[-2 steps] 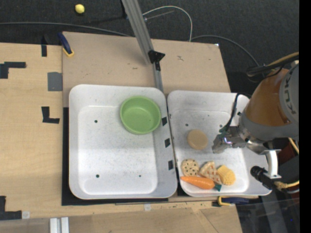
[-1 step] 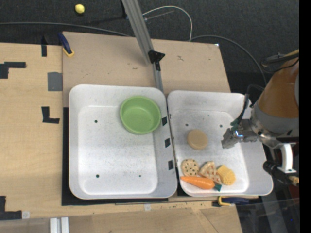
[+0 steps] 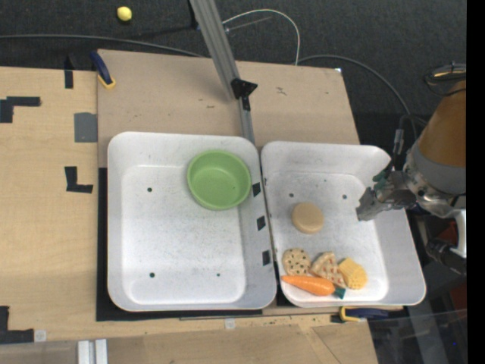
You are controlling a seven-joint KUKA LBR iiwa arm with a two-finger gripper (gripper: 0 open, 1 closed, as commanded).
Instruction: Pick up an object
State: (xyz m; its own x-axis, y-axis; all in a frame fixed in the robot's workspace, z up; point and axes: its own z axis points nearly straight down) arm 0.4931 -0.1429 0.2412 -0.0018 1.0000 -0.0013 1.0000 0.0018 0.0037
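My claw (image 3: 373, 203) is hanging over the right edge of the shallow white right-hand bin (image 3: 394, 279); how it is set, I cannot tell. The round tan puck-shaped piece (image 3: 308, 218) is lying left of my claw, well apart. Nearer the bin's front edge, an orange carrot (image 3: 308, 283) is resting.

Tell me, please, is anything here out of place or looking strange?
One thing: a small yellow ball lies on the dark floor beyond the wooden bench, far from both bins. The round green bowl sits upright in the left white bin; nothing looks spilled or damaged.
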